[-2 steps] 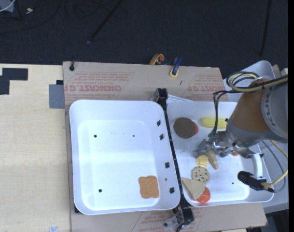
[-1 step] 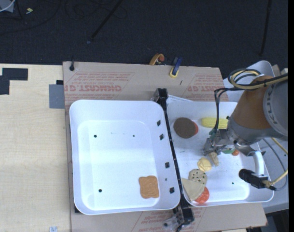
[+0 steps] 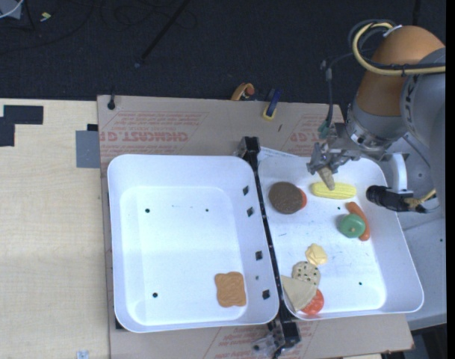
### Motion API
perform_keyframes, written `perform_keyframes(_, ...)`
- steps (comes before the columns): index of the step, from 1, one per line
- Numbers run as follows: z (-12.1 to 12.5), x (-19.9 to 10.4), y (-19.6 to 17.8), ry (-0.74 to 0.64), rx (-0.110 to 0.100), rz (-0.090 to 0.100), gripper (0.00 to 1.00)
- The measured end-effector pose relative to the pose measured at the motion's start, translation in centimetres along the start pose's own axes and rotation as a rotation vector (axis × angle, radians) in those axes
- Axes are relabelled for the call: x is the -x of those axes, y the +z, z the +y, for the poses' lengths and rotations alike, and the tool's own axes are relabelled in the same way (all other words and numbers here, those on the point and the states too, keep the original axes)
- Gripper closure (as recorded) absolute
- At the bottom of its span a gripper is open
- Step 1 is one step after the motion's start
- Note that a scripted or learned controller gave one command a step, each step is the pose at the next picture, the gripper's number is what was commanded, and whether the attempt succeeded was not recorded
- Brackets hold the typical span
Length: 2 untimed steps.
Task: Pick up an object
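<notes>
- My tool point(image 3: 329, 172) is hanging at the far edge of the right bin point(image 3: 395, 294), its fingers pointing down onto the left end of the yellow corn cob point(image 3: 335, 191).
- I cannot tell whether the tool is released or clenched; the fingertips are bunching together over the cob, and nothing is plainly sitting between them.
- The yellow corn cob is lying flat on the bin floor, long axis running left to right, just beside the brown round patty point(image 3: 287, 197) and near the carrot point(image 3: 354, 223).
- I am judging the cob to be a light, stiff plastic toy with a rounded, fairly slick skin, so it is likely to roll or squirt out if pinched off-centre.
- The best hold, I am thinking, is across its short width near the middle, with the fingers straddling both long sides.
- Taking it at the tapered end, where the tool is now, is riskier, as the cob may tip or slip.
- Nearer the front of the same bin the cheese wedge point(image 3: 302, 279) and a small pale piece point(image 3: 315, 255) are lying well apart from the cob.
- The left bin point(image 3: 130, 305) is holding one orange waffle-like piece point(image 3: 230, 289).
</notes>
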<state>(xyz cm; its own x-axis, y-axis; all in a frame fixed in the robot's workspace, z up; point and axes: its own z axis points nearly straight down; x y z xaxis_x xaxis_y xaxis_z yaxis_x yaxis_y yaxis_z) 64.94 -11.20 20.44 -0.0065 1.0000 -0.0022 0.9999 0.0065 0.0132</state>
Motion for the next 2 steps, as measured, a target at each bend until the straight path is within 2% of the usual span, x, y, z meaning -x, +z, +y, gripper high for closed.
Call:
perform_keyframes(1, -6.1, 3.8, -4.0, 0.011, -0.015, 0.001, 1.0)
perform_keyframes(2, -5.5, -5.6, -1.4, -0.001, -0.018, 0.006, 1.0)
